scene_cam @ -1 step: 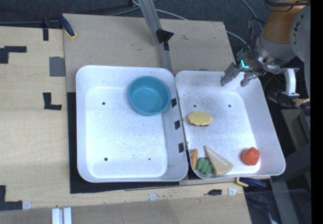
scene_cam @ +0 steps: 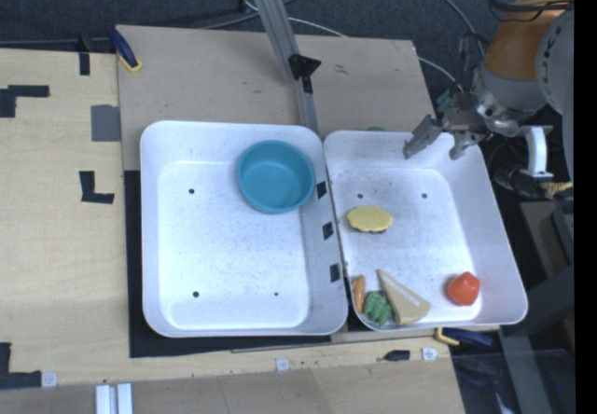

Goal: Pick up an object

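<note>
My gripper (scene_cam: 435, 145) hangs over the far right corner of the right bin (scene_cam: 438, 198), open, with nothing between its two fingers. Well below it in that bin lie a flat yellow disc (scene_cam: 369, 218), a red tomato-like ball (scene_cam: 463, 288) near the front right corner, a tan wedge (scene_cam: 402, 298), a green leafy piece (scene_cam: 376, 307) and a small orange carrot-like stick (scene_cam: 359, 292). A blue bowl (scene_cam: 275, 176) stands upright in the left bin (scene_cam: 215, 254), near its far right corner.
A grey metal pole (scene_cam: 280, 25) slants down from the top to the gap between the bins. Cables trail across the dark floor behind the bench. Black clips sit along the divide between the two bins.
</note>
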`<state>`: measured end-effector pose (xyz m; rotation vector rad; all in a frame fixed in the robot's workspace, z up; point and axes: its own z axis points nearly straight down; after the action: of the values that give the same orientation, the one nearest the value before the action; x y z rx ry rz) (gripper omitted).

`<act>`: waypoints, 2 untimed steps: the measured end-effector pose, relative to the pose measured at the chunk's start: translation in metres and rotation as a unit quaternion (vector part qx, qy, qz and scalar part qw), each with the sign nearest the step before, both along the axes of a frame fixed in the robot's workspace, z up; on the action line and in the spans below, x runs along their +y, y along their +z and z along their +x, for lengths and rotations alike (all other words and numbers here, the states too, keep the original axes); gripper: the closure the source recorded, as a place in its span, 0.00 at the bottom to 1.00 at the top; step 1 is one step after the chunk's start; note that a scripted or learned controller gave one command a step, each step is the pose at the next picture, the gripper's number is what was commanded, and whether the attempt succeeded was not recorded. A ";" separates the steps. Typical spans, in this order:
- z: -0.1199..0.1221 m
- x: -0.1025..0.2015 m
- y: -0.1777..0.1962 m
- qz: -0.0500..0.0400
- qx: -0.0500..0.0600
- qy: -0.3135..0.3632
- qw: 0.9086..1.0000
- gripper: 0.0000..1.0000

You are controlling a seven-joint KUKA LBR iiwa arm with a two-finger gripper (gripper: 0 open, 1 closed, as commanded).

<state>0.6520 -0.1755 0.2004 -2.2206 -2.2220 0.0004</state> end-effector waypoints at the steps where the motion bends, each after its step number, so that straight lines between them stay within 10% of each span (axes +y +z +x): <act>1: 0.002 0.005 -0.062 0.001 0.003 0.000 1.000 0.00; 2: 0.001 0.006 -0.114 0.000 0.001 0.000 1.000 0.00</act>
<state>0.6528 -0.1694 0.0864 -2.2185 -2.2209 0.0035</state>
